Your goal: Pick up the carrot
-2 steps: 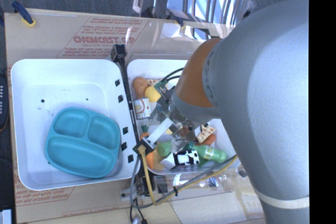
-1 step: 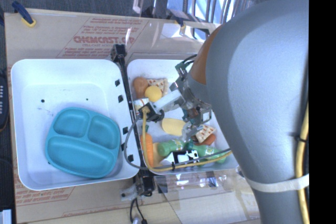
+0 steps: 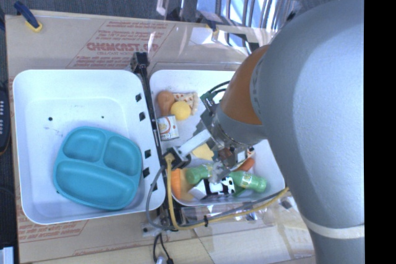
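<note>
My arm (image 3: 309, 108) fills the 3 o'clock side of the bench. The left bin (image 3: 37, 133) carries a blue sectioned plate (image 3: 98, 167). My pincer (image 3: 216, 171) hangs low in the right bin (image 3: 185, 78) — how far open, I cannot tell. The carrot (image 3: 177, 182) lies at its 9 o'clock, beside a green bottle (image 3: 244, 181).

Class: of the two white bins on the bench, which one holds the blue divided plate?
The left bin holds the blue plate; the right bin holds assorted toy food instead.
</note>
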Controlling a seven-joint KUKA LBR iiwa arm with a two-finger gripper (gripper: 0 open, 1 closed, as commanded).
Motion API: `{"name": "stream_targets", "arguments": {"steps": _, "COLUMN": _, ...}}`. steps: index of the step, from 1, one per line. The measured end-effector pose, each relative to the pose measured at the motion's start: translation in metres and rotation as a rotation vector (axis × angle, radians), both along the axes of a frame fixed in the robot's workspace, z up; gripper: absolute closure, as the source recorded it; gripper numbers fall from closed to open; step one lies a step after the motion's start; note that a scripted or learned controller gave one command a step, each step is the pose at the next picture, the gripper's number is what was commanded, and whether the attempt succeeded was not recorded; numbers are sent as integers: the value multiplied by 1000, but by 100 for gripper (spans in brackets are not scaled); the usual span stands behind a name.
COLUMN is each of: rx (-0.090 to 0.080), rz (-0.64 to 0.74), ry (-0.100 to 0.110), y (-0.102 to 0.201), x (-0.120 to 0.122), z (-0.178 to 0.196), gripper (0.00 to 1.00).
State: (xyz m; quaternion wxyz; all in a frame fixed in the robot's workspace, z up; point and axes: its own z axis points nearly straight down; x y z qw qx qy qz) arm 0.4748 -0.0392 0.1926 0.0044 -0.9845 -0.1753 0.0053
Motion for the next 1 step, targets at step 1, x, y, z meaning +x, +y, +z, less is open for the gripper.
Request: {"name": "stream_targets", "arguments": {"steps": 1, "rx": -6, "rz": -137, "ry": -3, "y": -6, "x": 0, "z": -2, "gripper": 0}}
